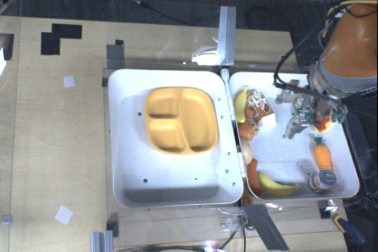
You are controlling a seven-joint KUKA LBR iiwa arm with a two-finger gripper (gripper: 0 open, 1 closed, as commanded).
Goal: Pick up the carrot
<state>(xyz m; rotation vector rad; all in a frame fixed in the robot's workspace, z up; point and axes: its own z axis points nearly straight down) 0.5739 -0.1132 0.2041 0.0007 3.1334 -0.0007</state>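
The carrot (pixel 322 157) is orange with a small green top. It lies lengthwise near the right wall of the right bin (pixel 283 153), green end pointing away from the front. My gripper (pixel 304 123) hangs over the bin's upper right part, just above and left of the carrot's green end, and apart from it. Its fingers look open with nothing between them. A small red and green item (pixel 322 122) lies right beside the gripper, partly hidden by it.
A small can (pixel 322 180) stands just in front of the carrot, with a banana (pixel 277 185) to its left. Several toy foods (pixel 255 110) crowd the right bin's left side. A yellow divided plate (pixel 180 120) sits in the left bin (pixel 127 144).
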